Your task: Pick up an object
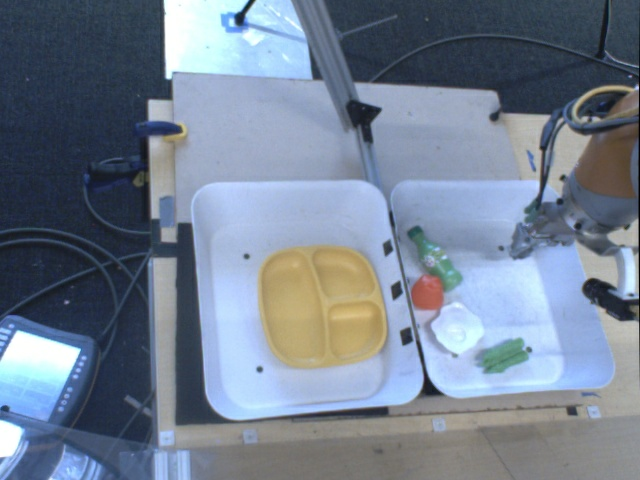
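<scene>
Green plastic catches the eye first: a small green bottle (434, 259) lies on its side in the right bin (560, 363), close to that bin's left wall, cap end pointing up and left. Just below it, touching or nearly so, sits a red tomato-like toy (427, 292). Below that again is a white fried-egg toy (457, 328), and to its lower right a green pea pod (503, 355) lies at a slant near the front wall. All four crowd the bin's left and front parts; the middle and right of its floor lie open.

The tool (523, 243) hangs over the right bin's upper right part, well apart from the cluster, with nothing seen between its fingers; how far they are spread I cannot tell. Grey wrist and orange band sit above it at the right edge.

In the left bin (225, 368), a yellow divided plate (322, 303) lies flat in the middle, bare floor all round. Both bins rest on the desk (260, 118), with a slanted metal pole (330, 48) crossing behind.
</scene>
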Controlling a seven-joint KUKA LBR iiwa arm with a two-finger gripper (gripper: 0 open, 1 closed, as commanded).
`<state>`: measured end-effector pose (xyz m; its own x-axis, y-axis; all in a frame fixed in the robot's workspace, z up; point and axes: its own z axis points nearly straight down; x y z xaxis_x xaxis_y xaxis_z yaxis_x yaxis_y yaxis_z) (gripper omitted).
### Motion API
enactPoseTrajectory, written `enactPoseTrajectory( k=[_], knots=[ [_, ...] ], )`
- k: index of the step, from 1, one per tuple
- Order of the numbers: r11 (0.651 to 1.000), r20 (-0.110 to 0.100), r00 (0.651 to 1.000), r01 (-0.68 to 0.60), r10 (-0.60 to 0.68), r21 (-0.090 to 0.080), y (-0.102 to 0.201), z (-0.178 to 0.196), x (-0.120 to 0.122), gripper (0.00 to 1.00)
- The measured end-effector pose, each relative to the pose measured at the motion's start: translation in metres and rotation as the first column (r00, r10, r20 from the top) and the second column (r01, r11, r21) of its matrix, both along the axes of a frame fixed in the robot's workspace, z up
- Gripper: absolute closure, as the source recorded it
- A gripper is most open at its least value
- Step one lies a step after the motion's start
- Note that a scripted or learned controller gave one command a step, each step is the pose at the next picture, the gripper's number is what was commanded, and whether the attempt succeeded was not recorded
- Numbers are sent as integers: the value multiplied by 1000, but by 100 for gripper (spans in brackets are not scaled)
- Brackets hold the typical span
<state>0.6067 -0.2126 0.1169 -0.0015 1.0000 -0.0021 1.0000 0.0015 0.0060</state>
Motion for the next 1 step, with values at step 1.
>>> enactPoseTrajectory(
  k=[1],
  knots=[
    [1000,3,1000,-4,4,-1,-3,65,6,100]
  ],
)
